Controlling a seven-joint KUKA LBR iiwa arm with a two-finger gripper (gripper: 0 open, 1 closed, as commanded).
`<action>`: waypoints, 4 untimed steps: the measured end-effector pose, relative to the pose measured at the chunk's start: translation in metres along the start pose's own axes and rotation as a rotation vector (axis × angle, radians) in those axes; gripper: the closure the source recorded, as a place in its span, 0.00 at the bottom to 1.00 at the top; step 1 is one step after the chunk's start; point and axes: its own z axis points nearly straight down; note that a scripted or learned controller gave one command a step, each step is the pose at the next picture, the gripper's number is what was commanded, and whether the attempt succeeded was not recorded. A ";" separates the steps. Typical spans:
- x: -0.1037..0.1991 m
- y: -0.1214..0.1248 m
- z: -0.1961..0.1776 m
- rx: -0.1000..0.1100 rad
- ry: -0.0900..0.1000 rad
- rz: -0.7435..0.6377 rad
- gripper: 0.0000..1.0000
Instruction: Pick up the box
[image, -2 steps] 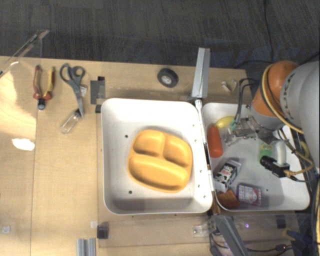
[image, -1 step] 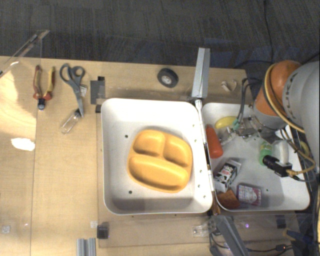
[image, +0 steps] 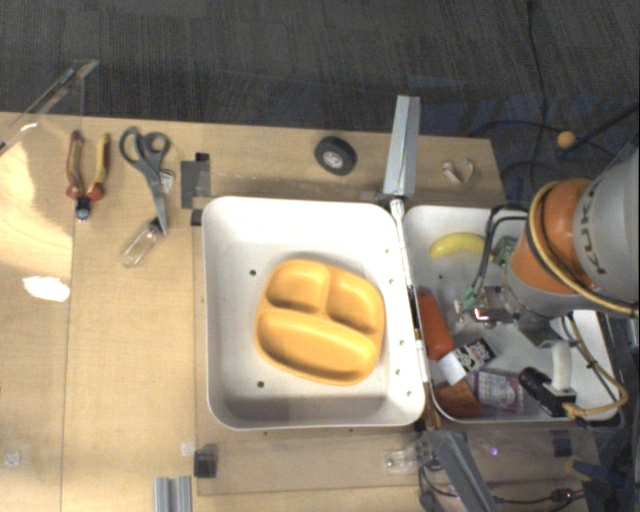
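Two white bins sit side by side on a wooden bench (image: 120, 400). Far left on the bench lie pliers (image: 85, 172) and scissors (image: 150, 175). A large yellow bread-shaped toy (image: 320, 318) lies in the left bin (image: 225, 400). The crowded right bin (image: 440, 222) holds a banana (image: 457, 244), a red tube (image: 435, 325), and a small dark box (image: 477, 353) near its middle. The grey and orange arm (image: 575, 245) hangs over this bin, its gripper (image: 490, 305) low, just above the box. The fingers' state cannot be told. Nothing looks lifted, so the pickup appears not yet done.
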 end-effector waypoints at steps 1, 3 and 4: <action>-0.031 -0.029 -0.123 0.014 0.027 -0.157 0.00; 0.008 -0.024 -0.030 -0.009 0.020 -0.146 1.00; 0.005 -0.023 -0.032 -0.012 0.014 -0.142 0.00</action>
